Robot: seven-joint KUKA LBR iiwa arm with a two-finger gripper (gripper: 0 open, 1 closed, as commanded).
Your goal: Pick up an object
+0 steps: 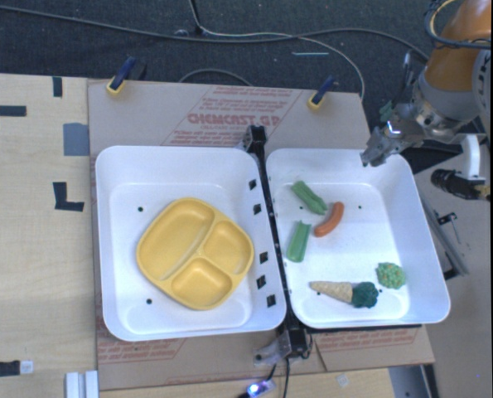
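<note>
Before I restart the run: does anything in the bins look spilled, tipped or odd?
Nothing stands out. The yellow plate lies flat in the left bin; the toy foods lie loose in the right bin.

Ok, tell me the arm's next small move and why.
Probably move the gripper inward and down over the right bin, toward the orange carrot. It sits at the bin's upper right corner, holding nothing visible, and the carrot is among the closest items.

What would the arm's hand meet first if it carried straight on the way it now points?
Probably the right bin's upper right rim or the bare floor just inside it: the hand hangs over that corner, pointing down and leftward. Depth is unclear from this slanted view.
</note>
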